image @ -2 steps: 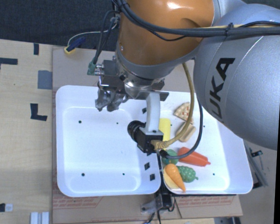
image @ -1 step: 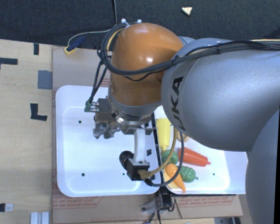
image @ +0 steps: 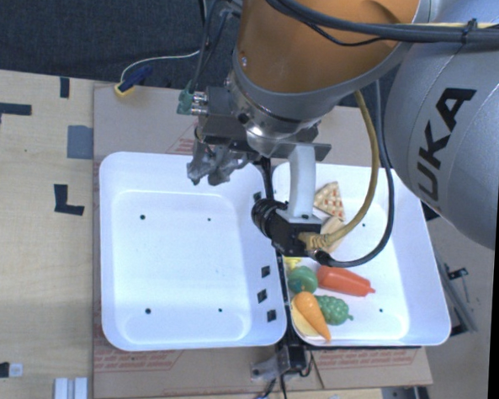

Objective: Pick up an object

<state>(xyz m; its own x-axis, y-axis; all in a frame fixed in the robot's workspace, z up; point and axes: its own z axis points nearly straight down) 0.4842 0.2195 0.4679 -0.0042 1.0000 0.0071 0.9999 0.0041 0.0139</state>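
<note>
The gripper is hanging over the far edge of the left bin, its dark fingers pointing down toward the bin's back rim, and nothing is showing between them; whether they are spread or pressed together I cannot tell, since they are reading as one dark cluster under the wrist. The grey arm with its orange band is reaching in from the right and is covering the far part of the right bin. All of the toy food is lying in that right bin, well apart from the fingers and nearer the camera. A slice of pizza is sitting near the bin's far left part, just beside the white post of the gripper mount. Closer in, a red pepper is lying on its side, touching a green round vegetable on its left. Nearer still, an orange carrot is lying aslant on a yellow piece at the bin's near left corner, with a bumpy green item just beside it on the right. A black cable is looping down from the arm over the right bin. Both bins are resting on a cardboard sheet on the bench.
</note>
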